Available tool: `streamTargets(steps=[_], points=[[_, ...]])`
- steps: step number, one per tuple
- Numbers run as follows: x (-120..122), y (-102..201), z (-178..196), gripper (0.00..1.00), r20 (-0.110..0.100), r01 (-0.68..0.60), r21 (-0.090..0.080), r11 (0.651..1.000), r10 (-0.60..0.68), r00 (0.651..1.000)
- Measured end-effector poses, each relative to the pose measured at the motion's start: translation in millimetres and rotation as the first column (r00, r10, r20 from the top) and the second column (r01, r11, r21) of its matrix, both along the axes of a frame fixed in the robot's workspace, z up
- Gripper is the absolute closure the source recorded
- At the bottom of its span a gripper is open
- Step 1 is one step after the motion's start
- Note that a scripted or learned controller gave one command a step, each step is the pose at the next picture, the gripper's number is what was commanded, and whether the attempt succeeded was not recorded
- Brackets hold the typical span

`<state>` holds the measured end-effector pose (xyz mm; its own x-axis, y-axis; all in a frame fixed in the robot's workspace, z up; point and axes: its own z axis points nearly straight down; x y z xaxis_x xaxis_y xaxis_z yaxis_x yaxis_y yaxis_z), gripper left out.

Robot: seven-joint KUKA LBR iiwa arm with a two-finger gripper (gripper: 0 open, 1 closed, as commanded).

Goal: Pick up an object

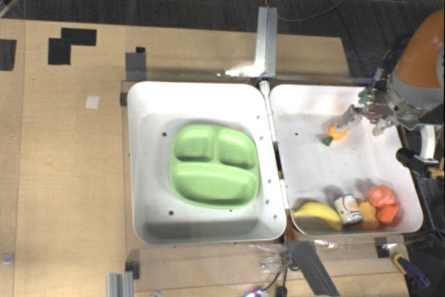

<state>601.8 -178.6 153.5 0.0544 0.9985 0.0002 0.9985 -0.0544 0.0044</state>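
My gripper (pixel 363 123) hovers over the upper right part of the right bin (pixel 306 108), its two fingers spread open with nothing between them. A small orange toy carrot with a green tip (pixel 335 134) lies on the bin floor just left of the left fingertip (pixel 350 117); I cannot tell whether they touch. Along the bin's front wall lie a yellow banana (pixel 316 214), a small can (pixel 348 209), a red-orange fruit (pixel 381 196) and a yellow-orange piece (pixel 369 218).
The left bin (pixel 149 108) holds a green divided plate (pixel 214 165). A metal post (pixel 267 38) stands behind the seam between the bins. The arm's orange band (pixel 424 55) is at the right edge.
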Motion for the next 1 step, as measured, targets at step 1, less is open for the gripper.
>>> streamTargets(steps=[1], points=[[22.6, 17.5, -65.4, 0.00, 0.005, -0.046, -0.002, 0.999, 0.046, 0.999]])
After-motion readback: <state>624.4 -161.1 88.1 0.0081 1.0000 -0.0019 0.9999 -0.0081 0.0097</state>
